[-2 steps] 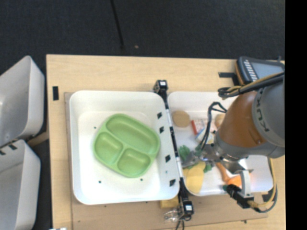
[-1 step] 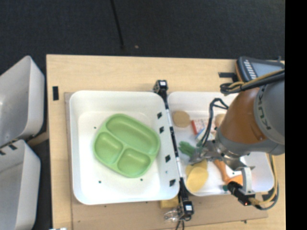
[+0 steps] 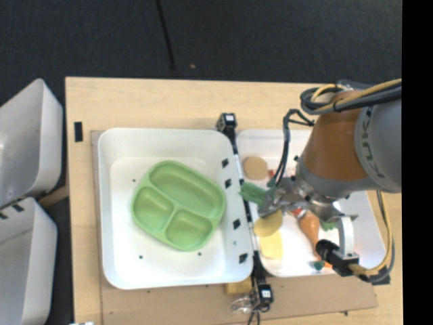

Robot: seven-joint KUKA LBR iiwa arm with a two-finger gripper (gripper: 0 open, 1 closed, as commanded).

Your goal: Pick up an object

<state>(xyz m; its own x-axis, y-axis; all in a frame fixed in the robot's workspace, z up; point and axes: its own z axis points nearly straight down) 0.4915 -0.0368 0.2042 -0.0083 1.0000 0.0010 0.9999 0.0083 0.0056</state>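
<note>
From above, the arm [image 3: 342, 147] is reaching in from the right and hanging over the right bin [image 3: 379, 212], its grey and orange body covering much of that bin. The gripper [image 3: 279, 198] is sitting low near the bin's left wall, and how it is set cannot be told from here.

A green object [image 3: 254, 193] is lying just beside the gripper on its left, touching or nearly touching it; whether it is being held cannot be told. A round tan piece [image 3: 255, 167] is resting a little above it, near the bin's upper left corner. Two yellow pieces [image 3: 269, 235] are lying just below the gripper, against the left wall. An orange object [image 3: 309, 227] is lying to the right of those, partly under the arm.

In the left bin [image 3: 111, 249] a green divided plate [image 3: 178, 205] is lying flat near the middle, well apart from the gripper.

Both bins are sitting on a pale wooden bench [image 3: 149, 100], with dark floor [image 3: 101, 26] behind it and white containers [image 3: 24, 181] standing at the left.
</note>
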